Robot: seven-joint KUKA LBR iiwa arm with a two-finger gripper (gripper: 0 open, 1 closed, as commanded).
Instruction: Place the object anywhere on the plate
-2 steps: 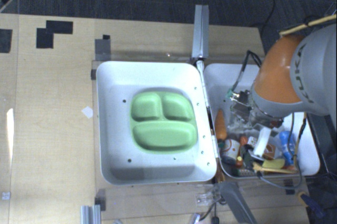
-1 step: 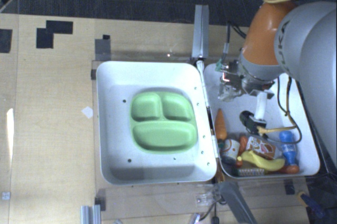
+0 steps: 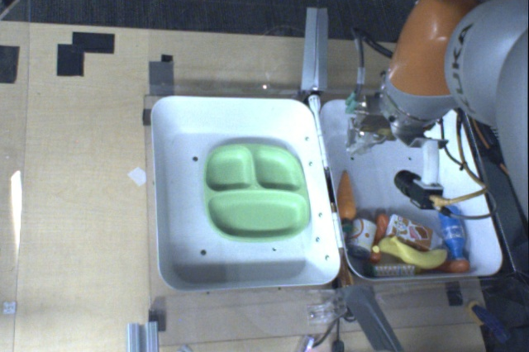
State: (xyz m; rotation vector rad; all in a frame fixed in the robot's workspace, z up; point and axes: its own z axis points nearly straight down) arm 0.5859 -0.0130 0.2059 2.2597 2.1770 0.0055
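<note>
The hand (image 3: 364, 135) is hovering right of the green plate (image 3: 254, 189) — whether it is gripping anything I cannot tell — with a carrot (image 3: 345, 195) lying between them.

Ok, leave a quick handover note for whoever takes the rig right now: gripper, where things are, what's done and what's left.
Gripper: up over the far end of the right bin, nothing visible between its fingers; whether they are open or shut can't be told.
Plate: green, three compartments, sits in the left bin with nothing on it.
Objects: piled at the near end of the right bin, including a carrot, a banana and a blue bottle.
Done: nothing placed yet.
Left: pick one object from the right bin and set it anywhere on the plate.
</note>
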